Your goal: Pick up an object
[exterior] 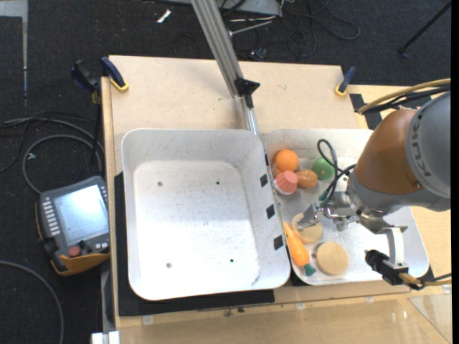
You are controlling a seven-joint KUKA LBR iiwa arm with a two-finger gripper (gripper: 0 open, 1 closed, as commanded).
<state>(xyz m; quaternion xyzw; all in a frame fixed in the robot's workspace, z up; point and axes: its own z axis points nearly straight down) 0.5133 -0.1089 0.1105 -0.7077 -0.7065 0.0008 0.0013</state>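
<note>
**Crowded bin leaves little room for a clean grasp**

The grey KUKA arm, orange-banded, reaches from the right, bent low over the right-hand shallow white bin, its metal two-finger gripper beside a pale round disc-shaped toy. Whether the tool is apart or together cannot be told, and nothing is seen held. Just below the disc lie an orange plastic carrot and a tan round biscuit-like piece. Packed this tightly, a descent could nudge neighbours or pinch two pieces at once.

Gripper low in right bin above carrot, beside round biscuit
</note>
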